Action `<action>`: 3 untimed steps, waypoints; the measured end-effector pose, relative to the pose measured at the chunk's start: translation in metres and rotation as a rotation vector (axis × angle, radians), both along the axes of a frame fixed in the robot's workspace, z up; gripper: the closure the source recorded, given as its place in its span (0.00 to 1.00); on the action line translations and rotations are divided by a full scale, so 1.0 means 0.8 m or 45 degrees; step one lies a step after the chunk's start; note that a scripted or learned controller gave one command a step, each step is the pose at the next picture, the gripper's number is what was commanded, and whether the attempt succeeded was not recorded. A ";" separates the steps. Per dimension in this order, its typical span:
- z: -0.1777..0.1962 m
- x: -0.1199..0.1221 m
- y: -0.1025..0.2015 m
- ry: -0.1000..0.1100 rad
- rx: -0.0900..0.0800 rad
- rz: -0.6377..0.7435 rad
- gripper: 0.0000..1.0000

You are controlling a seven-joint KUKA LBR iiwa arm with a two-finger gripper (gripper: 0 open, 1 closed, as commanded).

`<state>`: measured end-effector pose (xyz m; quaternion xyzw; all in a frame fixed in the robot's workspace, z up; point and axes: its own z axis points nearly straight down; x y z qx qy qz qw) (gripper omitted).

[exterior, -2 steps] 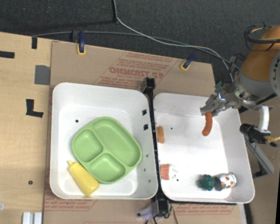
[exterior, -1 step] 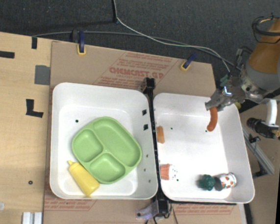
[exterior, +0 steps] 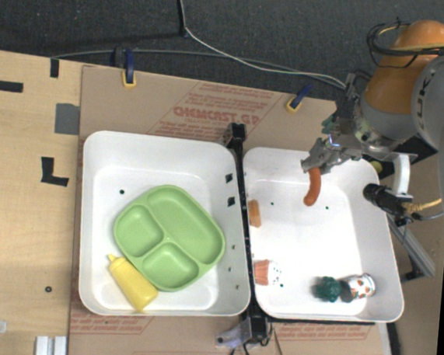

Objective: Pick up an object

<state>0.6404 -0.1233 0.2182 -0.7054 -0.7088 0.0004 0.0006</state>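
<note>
Your claw (exterior: 318, 165) sits over the far side of the right bin (exterior: 366, 308), and an orange-red sausage-shaped piece (exterior: 312, 189) hangs straight down from it. The top end of the piece goes up between the fingers, so I read the claw as pinched on it. It looks lifted off the bin floor, but from this slant you can't be sure the lower tip is clear.

It hangs vertical because it is gripped at one end only, so gravity does the rest. An end grip like that is weak, I'd guess: any swing or fast move could shake it loose.

The rest of the right bin is loose stuff, scattered well apart: a small orange piece (exterior: 254, 213) by the left wall, a red-and-white item (exterior: 264, 272) near the front left, and a dark green lump (exterior: 326, 288) touching a white-and-red toy (exterior: 359, 286) at the front right.

The left bin (exterior: 99, 153) holds a green divided plate (exterior: 169, 238) with a yellow bottle (exterior: 131, 281) lying against its front edge. Both are well away from the arm.

If the grip holds, the pick looks basically done.
</note>
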 end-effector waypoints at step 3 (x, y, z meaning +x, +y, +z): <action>0.008 0.023 0.206 -0.002 0.002 0.003 1.00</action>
